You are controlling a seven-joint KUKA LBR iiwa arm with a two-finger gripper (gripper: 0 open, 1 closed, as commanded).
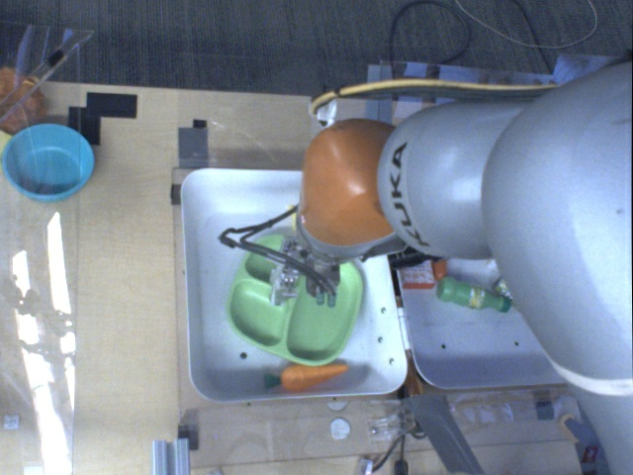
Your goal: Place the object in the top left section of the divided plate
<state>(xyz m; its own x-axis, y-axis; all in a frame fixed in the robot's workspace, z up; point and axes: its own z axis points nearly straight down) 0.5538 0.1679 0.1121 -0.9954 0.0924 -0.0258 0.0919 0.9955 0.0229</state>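
Orange plastic carrot [307, 375] is lying on the floor of the left white bin [203, 295], just off the near edge of the green divided plate [259, 322], not in any section. The gripper [297, 277] hangs over the middle of the plate; can't tell its state from here. A green bottle [473, 296] lies in the right white bin [475, 359]. A blue bowl [47, 160] sits on the worktop [99, 364], far left.

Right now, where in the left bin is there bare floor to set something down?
The left bin has bare floor along its left wall beside the green divided plate, and in the front-left corner ahead of the carrot. Around the plate's centre it is crowded: the gripper hangs over the dividers. The right bin has open floor in front of the green bottle.
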